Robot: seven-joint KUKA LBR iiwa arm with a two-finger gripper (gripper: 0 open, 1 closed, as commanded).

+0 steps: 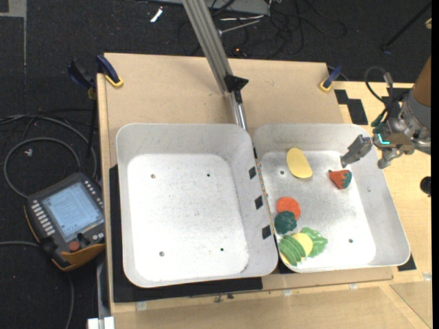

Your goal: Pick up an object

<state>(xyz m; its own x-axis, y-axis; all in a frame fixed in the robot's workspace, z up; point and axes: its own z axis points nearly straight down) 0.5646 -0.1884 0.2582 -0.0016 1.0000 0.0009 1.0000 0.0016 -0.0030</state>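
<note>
The hand (371, 154) is seen spread, nothing between its fingers, above the right shallow white bin (384, 211), near a small red-and-green strawberry-like toy (340, 178). No legible writing is seen.

1. arm (420, 105) coming in on the right is grey, rounded casing; orange band up at the frame edge
2. wrist has a little teal light; dark cables loop beside it
3. gripper (374, 155) has two grey metal fingers (357, 149)
</note>
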